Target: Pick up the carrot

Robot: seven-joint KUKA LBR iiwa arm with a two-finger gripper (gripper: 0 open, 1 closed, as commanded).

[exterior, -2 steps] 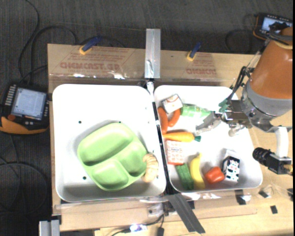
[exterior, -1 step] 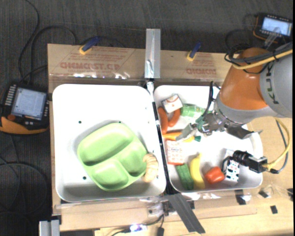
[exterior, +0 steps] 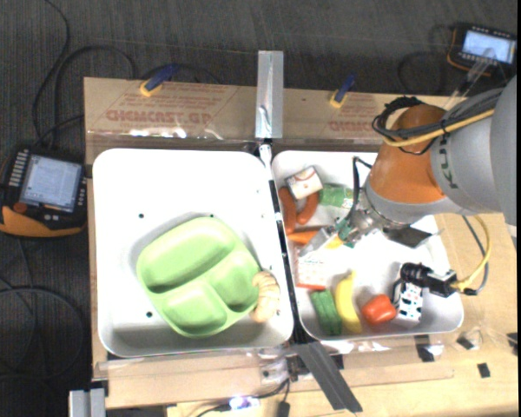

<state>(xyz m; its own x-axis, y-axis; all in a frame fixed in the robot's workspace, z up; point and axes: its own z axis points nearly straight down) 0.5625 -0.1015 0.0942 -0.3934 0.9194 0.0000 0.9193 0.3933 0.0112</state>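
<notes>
My gripper [exterior: 343, 230] hangs low in the right bin [exterior: 443, 263], beside the carrot [exterior: 288, 211] lying along that bin's left wall; how wide my jaws stand I cannot tell; red lettering on the cardboard sheet [exterior: 169, 115] behind is too faint for me to read; two white bins, one green divided plate [exterior: 200, 274] in the left bin [exterior: 113, 233], one banana [exterior: 346, 298], one tomato [exterior: 379, 309].

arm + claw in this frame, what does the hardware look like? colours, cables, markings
The arm is a thick, rounded grey link with dark lettering on its side, ending in an orange band above the wrist. Black and yellow cables loop over that band and trail down the right side. The claw is a small dark and metallic assembly; finer detail is too small to tell.
</notes>
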